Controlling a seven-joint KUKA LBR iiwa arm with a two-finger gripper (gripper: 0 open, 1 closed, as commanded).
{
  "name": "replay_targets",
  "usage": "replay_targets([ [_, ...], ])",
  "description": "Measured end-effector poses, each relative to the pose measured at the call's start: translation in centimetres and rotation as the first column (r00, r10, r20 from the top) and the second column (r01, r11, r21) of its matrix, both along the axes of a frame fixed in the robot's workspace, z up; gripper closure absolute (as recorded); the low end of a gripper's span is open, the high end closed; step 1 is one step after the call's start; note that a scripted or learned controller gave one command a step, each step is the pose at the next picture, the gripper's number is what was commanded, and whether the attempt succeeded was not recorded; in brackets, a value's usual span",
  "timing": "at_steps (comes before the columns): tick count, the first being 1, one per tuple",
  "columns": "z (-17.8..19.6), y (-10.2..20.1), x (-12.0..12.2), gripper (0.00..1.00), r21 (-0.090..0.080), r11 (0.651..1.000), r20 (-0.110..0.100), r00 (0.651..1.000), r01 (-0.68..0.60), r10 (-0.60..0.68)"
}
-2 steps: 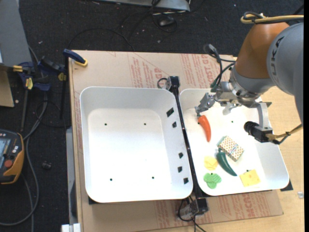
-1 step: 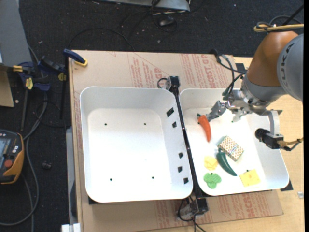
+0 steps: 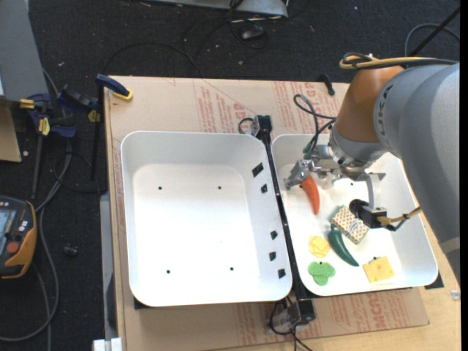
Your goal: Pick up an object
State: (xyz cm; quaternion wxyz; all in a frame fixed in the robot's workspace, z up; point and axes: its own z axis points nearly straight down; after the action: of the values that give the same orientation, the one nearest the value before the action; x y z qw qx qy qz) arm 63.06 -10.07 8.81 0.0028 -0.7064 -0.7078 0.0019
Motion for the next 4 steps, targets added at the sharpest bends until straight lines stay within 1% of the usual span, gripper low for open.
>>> replay_targets([
  [1,0.4,-3.6,-1.9,0.0,-0.001,1.0,0.006,1.0,0.004,-0.004],
  [2,0.5,-0.7,2.4,0.0,-0.001,1.0,0.007,1.0,-0.001,0.001],
  [3,0.4,-4.1,-3.0,0.0,-0.002,1.0,0.005,1.0,0.006,-0.006],
  [4,0.4,0.9,2.7,0.0,-0.001,1.0,0.008,1.0,-0.003,0.003],
])
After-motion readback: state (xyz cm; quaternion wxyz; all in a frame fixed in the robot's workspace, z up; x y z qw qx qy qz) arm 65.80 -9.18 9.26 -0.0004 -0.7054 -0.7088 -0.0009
